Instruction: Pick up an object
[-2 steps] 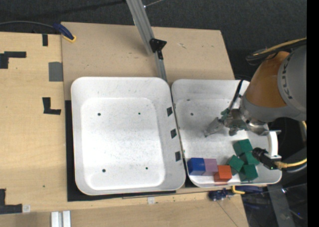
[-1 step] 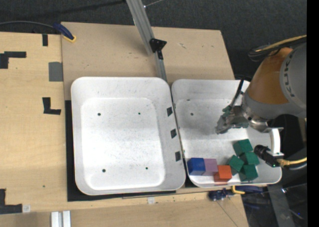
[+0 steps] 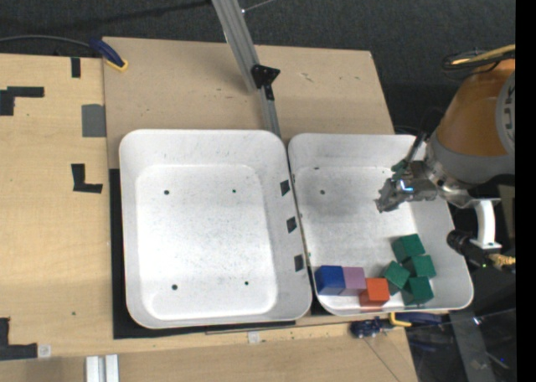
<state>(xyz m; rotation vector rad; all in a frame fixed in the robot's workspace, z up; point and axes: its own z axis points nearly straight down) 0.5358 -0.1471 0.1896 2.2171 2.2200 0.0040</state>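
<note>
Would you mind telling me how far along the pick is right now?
Nothing looks picked yet: the blue, purple and orange blocks and the green blocks lie in the right bin. The gripper hangs above that bin, apart from them. Reaching and grasping remain.

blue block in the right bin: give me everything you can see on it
The blue block is a small cube, solid blue, matte, looking like painted wood or foam. It sits flat on the floor of the right bin, in the near-left corner, close against the bin's left wall. A lilac block sits against its right side, apparently touching; an orange block lies just beyond that. The gripper hovers well away, toward the bin's middle right, not touching it.
</note>
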